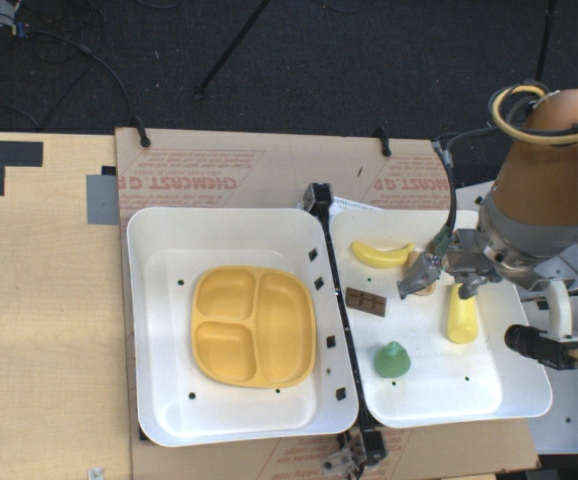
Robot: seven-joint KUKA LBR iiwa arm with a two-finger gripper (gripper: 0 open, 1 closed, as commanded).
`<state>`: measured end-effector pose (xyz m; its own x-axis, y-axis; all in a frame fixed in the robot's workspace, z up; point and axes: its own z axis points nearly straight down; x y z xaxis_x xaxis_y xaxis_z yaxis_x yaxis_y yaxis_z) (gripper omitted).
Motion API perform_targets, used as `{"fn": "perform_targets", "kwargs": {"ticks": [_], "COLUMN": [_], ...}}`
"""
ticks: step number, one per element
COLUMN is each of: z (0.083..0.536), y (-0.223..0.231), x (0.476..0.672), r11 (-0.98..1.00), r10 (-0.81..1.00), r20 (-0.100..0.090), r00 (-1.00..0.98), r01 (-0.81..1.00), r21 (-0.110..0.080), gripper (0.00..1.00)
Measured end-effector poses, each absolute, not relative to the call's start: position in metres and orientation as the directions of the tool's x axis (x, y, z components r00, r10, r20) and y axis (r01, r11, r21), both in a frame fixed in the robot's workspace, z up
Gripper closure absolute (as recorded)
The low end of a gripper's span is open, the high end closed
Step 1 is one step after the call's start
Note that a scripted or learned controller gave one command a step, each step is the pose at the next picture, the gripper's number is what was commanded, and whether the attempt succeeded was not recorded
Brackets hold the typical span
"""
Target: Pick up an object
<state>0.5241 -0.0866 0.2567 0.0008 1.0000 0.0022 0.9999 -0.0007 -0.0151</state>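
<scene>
Overhead slanted view of the counter with two shallow white bins side by side. The arm, grey with an orange band, reaches in over the right bin, and its jaws hang low near that bin's middle; whether they are released or clenched cannot be told, and nothing is seen between them. A yellow banana lies just beside the jaws on the far-left side, its tip close to them. A small brown chocolate-bar piece lies near the jaws on the left, toward the divider between the bins. A yellow bottle-like object lies just right of and nearer than the jaws, partly under the wrist. A green rounded object sits nearer the viewer than the jaws, apart from them. The left bin, well away to the left, holds a yellow sectioned plate lying flat
</scene>
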Motion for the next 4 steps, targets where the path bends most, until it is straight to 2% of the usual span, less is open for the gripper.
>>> {"fn": "perform_targets", "kwargs": {"ticks": [1, 3, 4], "z": [0.262, 0.150, 0.103], "y": [-0.087, -0.106, -0.109], "x": [0.526, 0.526, 0.518], "r11": [0.001, -0.001, -0.001], "r10": [1.000, 1.000, 1.000], "r20": [0.001, 0.002, 0.002], "r00": [-0.001, 0.001, 0.001], "r01": [1.000, 1.000, 1.000], "r21": [-0.005, -0.010, -0.009], "gripper": [0.00, 0.00, 0.00]}}
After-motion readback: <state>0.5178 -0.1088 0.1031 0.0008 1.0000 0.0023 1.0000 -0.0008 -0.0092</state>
